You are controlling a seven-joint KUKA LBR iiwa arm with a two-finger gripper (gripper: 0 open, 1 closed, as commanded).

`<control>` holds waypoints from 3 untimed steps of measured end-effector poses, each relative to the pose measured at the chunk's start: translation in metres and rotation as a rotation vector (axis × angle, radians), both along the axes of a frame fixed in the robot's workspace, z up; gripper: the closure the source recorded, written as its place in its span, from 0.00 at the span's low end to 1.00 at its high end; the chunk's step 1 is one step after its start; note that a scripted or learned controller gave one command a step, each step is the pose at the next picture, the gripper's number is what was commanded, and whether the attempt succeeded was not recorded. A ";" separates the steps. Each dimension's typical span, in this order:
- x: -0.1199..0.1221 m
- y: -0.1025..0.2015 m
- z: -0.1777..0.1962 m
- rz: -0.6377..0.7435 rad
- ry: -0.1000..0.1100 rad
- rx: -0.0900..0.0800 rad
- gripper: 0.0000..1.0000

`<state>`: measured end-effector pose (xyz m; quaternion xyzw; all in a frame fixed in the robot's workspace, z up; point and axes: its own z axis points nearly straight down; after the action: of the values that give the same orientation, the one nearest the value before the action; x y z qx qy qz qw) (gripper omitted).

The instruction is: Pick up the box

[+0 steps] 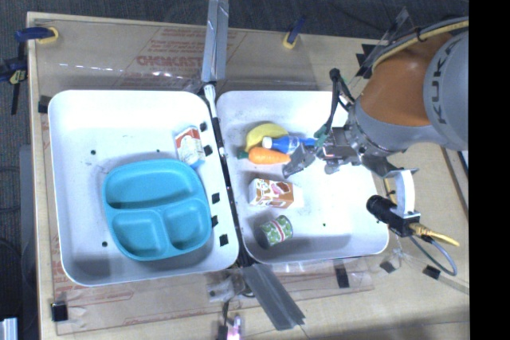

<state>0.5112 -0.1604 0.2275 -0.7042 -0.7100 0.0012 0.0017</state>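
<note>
**Op:** Box (pixel 272 193) sits in the right bin (pixel 351 231), roughly mid-floor, lying flat, brown and white print facing up. I see nothing touching it.

**Eng:** Where's the gripper?

**Op:** Gripper (pixel 301 162) is over the right bin, up and right of the box, low beside the carrot. It isn't on the box. Arm (pixel 406 99) comes in from the right, orange band over the bin's right edge.

**Eng:** Fingers?

**Op:** I can't tell from this angle. The tip is a dark, blurry cluster, so I can't say whether they're apart or together. I see nothing between them.

**Eng:** Clutter near it?

**Op:** Orange carrot (pixel 268 157) lies just above the box, close to the gripper tip. Blue and white bottle (pixel 280 143) lies right above the carrot, and a yellow banana (pixel 264 133) is behind that. Green can (pixel 276 231) is on its side just below the box, near the front wall.

**Eng:** Left bin?

**Op:** Left bin (pixel 80 123) holds a blue divided tray (pixel 157 207) and a small red and white carton (pixel 188 144) near the divider, just above the tray's right corner.
</note>
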 end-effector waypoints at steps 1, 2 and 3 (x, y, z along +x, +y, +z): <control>0.000 0.000 0.088 0.253 -0.005 -0.002 0.00; -0.009 0.010 0.168 0.022 -0.005 -0.002 0.00; 0.034 -0.051 0.069 0.130 0.000 -0.001 0.00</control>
<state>0.5452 -0.2114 0.2962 -0.6564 -0.7544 0.0014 0.0011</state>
